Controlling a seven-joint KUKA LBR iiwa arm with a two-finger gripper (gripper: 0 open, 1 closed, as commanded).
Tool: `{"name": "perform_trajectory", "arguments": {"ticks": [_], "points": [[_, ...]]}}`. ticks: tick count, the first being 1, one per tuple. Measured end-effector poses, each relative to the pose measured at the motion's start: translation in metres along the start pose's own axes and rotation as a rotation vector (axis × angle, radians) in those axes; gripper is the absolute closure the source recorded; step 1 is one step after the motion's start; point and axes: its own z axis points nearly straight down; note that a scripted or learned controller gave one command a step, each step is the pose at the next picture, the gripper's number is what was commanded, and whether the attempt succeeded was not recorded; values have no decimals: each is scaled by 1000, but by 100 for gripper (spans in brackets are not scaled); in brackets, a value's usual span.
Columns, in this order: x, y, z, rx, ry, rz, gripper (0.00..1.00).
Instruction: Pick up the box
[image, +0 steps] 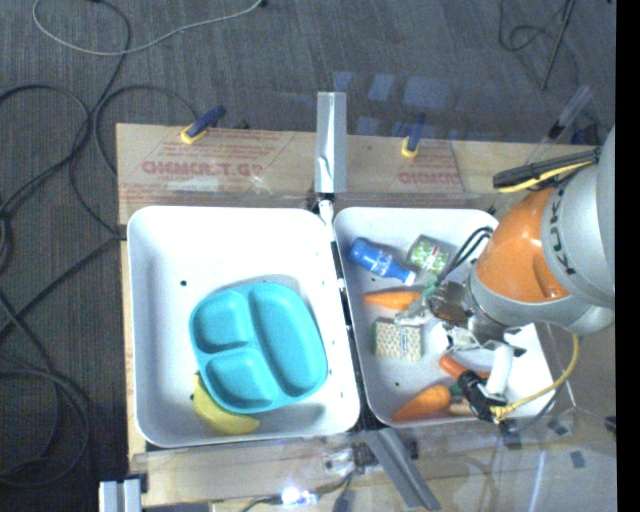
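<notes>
- The box (399, 340) lies flat near the middle of the right bin (520, 400), a small carton with a green-and-white printed face up.
- The gripper (432, 305) sits at the box's upper right corner, touching or just above it; whether it is released or clenched cannot be told from this slant.
- Handling, as a guess: a light cardboard carton, stiff along its edges but easily dented on the broad face, with a smooth printed skin that may slip.
- Best hold: across the two shorter opposite sides, low on the walls, squeezing gently so the card does not buckle.
- Neighbours crowd it: a carrot (392, 299) lies just beside its upper edge, a second carrot (421, 402) lies near the bin's lower edge, and a blue bottle (378, 261) sits toward the upper left corner.
- The left bin (160, 260) holds a blue tray (261, 346) with a banana (222, 414) partly under it, well apart from the work.
</notes>
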Motion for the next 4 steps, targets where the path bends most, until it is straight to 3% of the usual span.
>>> {"name": "perform_trajectory", "arguments": {"ticks": [1,2,3,4], "points": [[22,49,5,17,-3,-6,0],[-6,-7,17,37,8,-140,0],[3,37,28,60,2,-92,0],[1,38,22,67,2,-90,100]]}}
